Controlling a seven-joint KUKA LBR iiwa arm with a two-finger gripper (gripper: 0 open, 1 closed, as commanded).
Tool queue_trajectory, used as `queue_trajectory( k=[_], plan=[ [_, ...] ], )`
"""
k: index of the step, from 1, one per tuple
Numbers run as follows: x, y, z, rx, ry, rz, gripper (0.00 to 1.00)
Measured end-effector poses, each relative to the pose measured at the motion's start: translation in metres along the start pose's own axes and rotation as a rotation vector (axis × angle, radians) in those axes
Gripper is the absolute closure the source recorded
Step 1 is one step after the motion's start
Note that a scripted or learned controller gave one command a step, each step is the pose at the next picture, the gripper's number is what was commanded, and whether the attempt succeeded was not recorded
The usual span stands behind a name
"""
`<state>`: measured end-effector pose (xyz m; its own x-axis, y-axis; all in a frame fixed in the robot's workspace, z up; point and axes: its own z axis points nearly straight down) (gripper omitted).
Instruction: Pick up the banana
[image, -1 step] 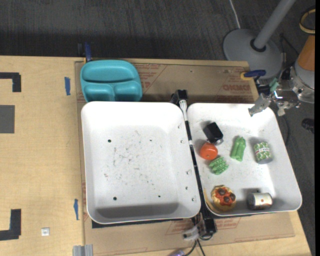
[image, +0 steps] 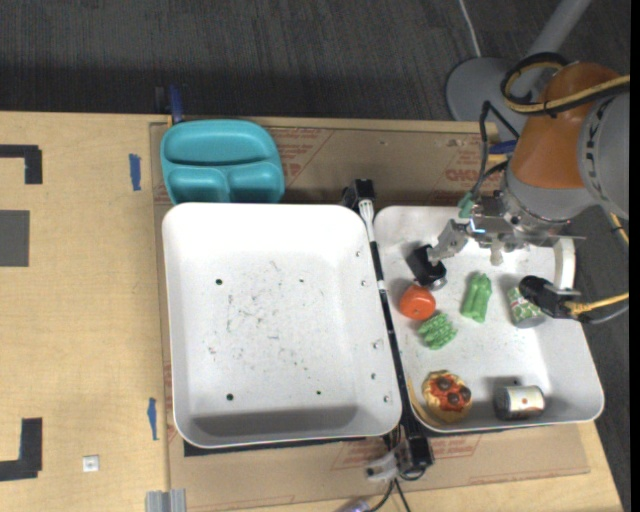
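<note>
Starting at the counter's (image: 80, 300) left, a teal tray (image: 222, 160) sits behind the left bin (image: 190, 400). The right bin (image: 580, 385) carries the clutter: a red piece (image: 418, 300), green pieces (image: 477, 297), a round yellow-and-red item (image: 447, 392) near its front edge, and a metal can (image: 520, 400) beside that. The tool (image: 485, 278) hangs over this bin's back half, spread wide and gripping nothing, so the pick looks not yet begun. I cannot tell where the banana lies; it may be hidden beneath the arm (image: 560, 150).
</note>
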<state>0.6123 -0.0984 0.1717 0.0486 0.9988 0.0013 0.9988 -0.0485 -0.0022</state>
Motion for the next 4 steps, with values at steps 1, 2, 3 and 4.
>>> queue_trajectory(
  k=[1, 2, 3, 4],
  plan=[
    [0.084, -0.027, -0.013, 0.001, 0.000, 0.167, 0.00],
    [0.169, -0.065, -0.012, 0.002, -0.001, 0.169, 0.00],
    [0.103, -0.096, -0.107, -0.003, -0.002, -0.062, 0.00],
    [0.157, -0.109, -0.012, 0.001, -0.001, 0.011, 0.00]
  ],
)
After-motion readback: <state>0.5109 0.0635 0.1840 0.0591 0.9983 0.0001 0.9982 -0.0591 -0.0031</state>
